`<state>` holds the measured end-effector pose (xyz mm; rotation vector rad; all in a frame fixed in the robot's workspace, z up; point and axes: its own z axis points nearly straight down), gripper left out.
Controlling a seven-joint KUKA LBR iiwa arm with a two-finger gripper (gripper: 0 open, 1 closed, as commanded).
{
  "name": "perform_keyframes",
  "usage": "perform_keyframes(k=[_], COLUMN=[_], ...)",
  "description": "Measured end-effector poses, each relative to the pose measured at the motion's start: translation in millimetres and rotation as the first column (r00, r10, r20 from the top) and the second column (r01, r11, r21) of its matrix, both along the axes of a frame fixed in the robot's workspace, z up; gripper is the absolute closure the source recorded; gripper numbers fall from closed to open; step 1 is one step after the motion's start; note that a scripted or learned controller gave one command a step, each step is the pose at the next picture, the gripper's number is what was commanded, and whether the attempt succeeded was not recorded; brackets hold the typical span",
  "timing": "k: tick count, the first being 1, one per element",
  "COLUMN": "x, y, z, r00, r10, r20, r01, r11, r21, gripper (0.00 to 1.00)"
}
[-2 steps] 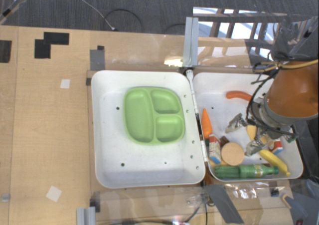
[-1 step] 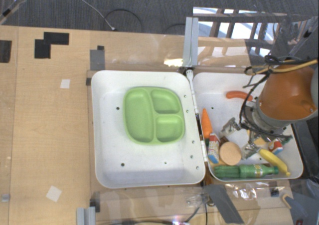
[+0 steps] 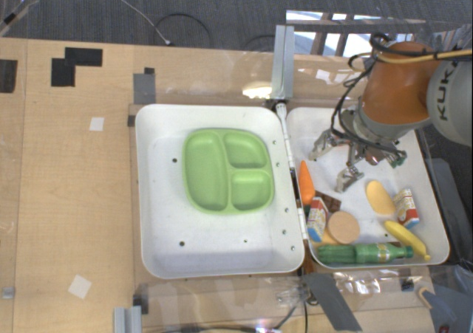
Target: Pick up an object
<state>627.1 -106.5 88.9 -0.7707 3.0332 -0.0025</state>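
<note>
The right bin (image 3: 432, 198) holds several small items: an orange carrot (image 3: 304, 182), a pale yellow oval piece (image 3: 379, 197), a tan round disc (image 3: 343, 227), a yellow banana (image 3: 405, 239), a green bottle (image 3: 362, 253) lying along the front wall, and two small red-and-white containers (image 3: 316, 218) (image 3: 405, 206). My gripper (image 3: 355, 165) hangs over the back half of this bin, above bare bin floor just behind the disc and the oval piece. Its metal fingers (image 3: 349, 176) are spread open, with nothing between them.
The left bin (image 3: 170, 243) holds a green divided plate (image 3: 225, 170). A metal post (image 3: 282, 66) stands behind the wall between the bins. A small dark brown piece (image 3: 329, 202) lies beside the carrot. The arm's orange band (image 3: 395, 91) overhangs the right bin's back.
</note>
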Motion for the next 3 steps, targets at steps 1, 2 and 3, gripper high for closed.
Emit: perform_keyframes(k=[1, 2, 3], x=[-34.4, -65.3, -79.6], y=[-38.3, -81.7, -95.7], z=[0.7, 1.2, 1.1], r00=[0.999, 0.995, 0.997], r10=[-0.042, 0.099, 0.071], r20=[-0.001, 0.002, 0.003], r01=[0.042, -0.099, -0.071], r11=[0.999, 0.995, 0.997], r21=[-0.001, -0.005, -0.001], gripper=[0.00, 0.00, 0.00])
